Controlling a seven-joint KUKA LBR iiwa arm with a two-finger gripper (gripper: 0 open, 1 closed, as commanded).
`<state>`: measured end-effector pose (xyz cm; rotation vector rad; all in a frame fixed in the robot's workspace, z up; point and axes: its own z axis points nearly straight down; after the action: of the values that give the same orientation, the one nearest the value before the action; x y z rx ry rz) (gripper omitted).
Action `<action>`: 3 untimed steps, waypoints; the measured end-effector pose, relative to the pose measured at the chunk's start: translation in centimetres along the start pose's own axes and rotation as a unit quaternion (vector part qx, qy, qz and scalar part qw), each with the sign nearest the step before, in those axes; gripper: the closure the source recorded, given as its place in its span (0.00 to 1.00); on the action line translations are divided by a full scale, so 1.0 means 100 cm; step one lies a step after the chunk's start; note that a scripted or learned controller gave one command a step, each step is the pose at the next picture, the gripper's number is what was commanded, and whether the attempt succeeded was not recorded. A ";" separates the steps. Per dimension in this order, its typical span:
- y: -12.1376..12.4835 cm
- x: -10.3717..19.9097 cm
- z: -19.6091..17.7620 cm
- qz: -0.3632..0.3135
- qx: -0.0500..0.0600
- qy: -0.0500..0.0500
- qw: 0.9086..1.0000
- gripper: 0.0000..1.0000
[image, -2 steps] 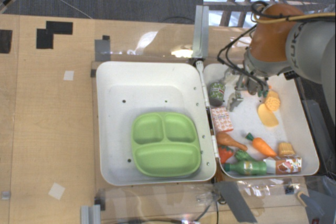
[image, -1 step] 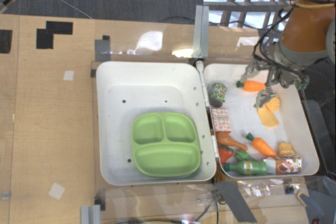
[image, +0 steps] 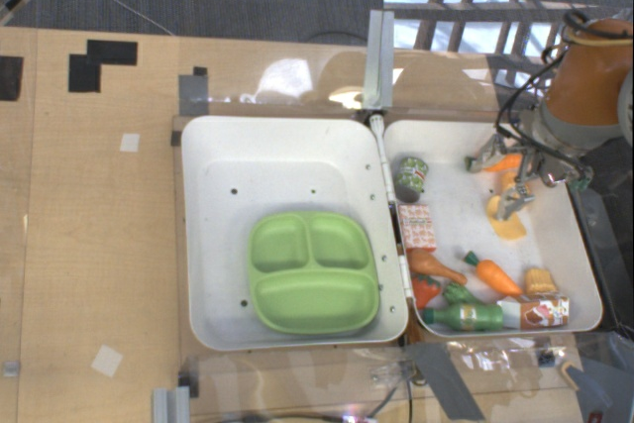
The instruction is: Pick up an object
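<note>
the gripper (image: 507, 183) hangs in the right bin (image: 584, 258) with its fingers spread open and nothing between them, just above a flat yellow piece (image: 508, 225) and close to a small orange piece (image: 507, 163) near the upper fingers. the likeliest failure is that the yellow piece lies so flat on the floor that the fingers close over it and come up bare. a second risk is that the orange piece gets nudged aside, while the carrot (image: 492, 276), the bottle (image: 466, 316) and the can (image: 412, 175) sit well clear.
</note>
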<state>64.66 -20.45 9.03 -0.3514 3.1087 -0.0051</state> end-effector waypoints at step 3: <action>-0.009 -0.026 -0.003 -0.342 0.003 -0.003 0.940 1.00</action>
<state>67.40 -20.74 9.42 -1.3918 2.7967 -0.0209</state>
